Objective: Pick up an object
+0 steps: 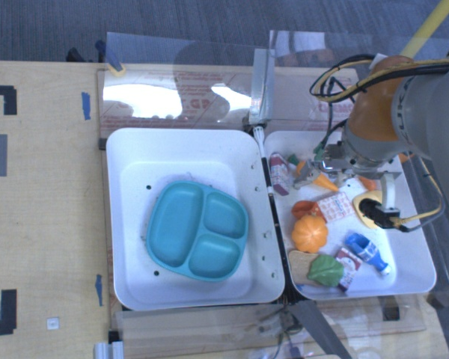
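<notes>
My gripper [319, 169] hangs low over the back of the right bin [419, 271], among a cluster of small items. Just beneath it lies an orange carrot-like piece [326, 183]. A small bottle with a red label [279, 174] lies to its left. In front of it are a white packet with red print [334, 206], a red piece [303, 208] and a round orange fruit [310, 232]. Nearer the front lie a green leafy item [325, 270], a blue bottle [367, 252] and a red-and-white pack [349, 261]. Nothing is visibly held.
The left bin [127, 163] holds a teal divided plate [198, 230]. A tan bread-like slice [299, 260] lies at the right bin's front left. A clear upright panel [262, 88] stands behind the wall between the bins. The arm [404, 111] covers the right bin's back right.
</notes>
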Action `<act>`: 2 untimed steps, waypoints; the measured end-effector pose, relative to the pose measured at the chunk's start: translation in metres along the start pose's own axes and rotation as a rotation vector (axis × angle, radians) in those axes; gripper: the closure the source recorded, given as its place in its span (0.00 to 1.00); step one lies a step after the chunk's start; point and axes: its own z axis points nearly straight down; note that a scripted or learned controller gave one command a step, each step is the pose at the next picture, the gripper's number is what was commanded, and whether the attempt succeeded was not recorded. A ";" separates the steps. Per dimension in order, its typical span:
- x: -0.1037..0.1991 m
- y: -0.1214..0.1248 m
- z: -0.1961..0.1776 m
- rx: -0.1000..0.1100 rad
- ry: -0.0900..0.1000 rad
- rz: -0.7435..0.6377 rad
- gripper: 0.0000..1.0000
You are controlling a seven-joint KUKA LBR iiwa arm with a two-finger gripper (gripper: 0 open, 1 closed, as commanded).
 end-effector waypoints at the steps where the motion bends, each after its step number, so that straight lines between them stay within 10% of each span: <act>1: -0.001 0.001 -0.012 -0.004 0.000 0.002 1.00; 2: 0.037 0.027 -0.101 -0.001 0.002 0.163 1.00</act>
